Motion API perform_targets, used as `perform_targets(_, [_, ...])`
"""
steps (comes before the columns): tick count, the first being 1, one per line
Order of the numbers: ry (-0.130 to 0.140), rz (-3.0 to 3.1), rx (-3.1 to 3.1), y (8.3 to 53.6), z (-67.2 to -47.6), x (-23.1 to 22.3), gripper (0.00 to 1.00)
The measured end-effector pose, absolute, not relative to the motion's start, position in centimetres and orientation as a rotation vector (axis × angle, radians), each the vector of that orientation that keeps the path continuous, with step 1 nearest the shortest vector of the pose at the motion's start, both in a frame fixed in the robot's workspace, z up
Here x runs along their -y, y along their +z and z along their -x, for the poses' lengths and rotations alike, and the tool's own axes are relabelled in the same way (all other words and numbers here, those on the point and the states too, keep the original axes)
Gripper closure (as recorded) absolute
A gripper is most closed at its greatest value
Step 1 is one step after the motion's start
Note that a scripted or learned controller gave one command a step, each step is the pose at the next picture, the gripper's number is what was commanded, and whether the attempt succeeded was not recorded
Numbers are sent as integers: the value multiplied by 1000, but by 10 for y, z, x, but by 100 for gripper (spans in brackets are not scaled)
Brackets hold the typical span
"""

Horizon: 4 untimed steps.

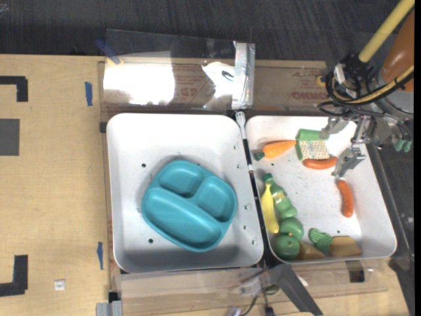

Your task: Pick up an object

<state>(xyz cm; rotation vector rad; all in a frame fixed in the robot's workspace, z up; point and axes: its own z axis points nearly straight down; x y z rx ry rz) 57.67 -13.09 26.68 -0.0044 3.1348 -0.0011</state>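
The gripper (342,147) hangs over the upper right of the right bin (378,206), its fingers (346,160) spread apart with nothing between them, one just beside a red sausage (320,164) and a green-topped block (311,145), perhaps a toy sandwich. Also in that bin lie a carrot (276,149), a second sausage (346,198), a banana (268,207), some green pieces (287,232) and a brown piece (343,245) along the near edge. The left bin (128,143) holds a teal tray (189,204).
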Motion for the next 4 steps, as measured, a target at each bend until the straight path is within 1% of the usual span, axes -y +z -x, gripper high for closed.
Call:
perform_targets(1, [1,-121,-3140,185,-625,196,0])
perform_targets(2, [-5,-25,-3130,89,-579,225,0])
perform_targets(3, [-1,-173,-3127,89,-564,223,0])
perform_targets(4, [-3,-307,-3116,89,-561,216,0])
